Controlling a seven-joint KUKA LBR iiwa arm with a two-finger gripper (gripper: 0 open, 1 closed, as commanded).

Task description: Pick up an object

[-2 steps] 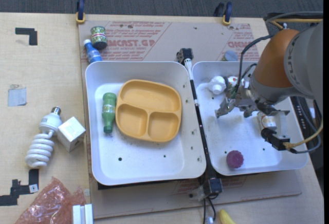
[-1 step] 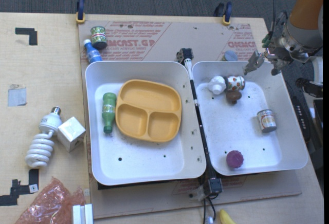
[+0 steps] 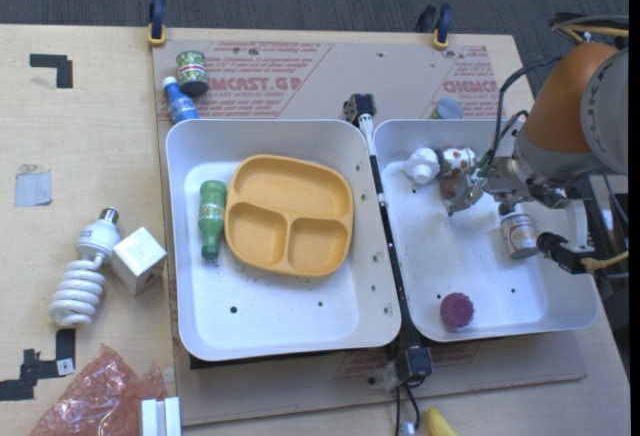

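In the right bin [image 3: 560, 309] lie a white rounded piece [image 3: 423, 165], a white toy with red dots [image 3: 459, 159], a small silver can [image 3: 518, 234] and a purple ball [image 3: 456, 310]. My gripper [image 3: 463, 192] reaches in from the right and sits low in the bin's back half, just below the dotted toy and left of the can. A brownish shape lies right at its tip; I cannot make out whether it is held. The grey arm with its orange band [image 3: 560, 114] rises behind it.
The left bin [image 3: 270, 314] holds a yellow divided plate [image 3: 290, 214] and a green bottle [image 3: 211, 216] beside it. On the bench at left lie a spiral light bulb [image 3: 80, 274], a white cube [image 3: 139, 259] and a red mesh bag [image 3: 100, 394]. A blue bottle [image 3: 182, 104] lies behind the bins.
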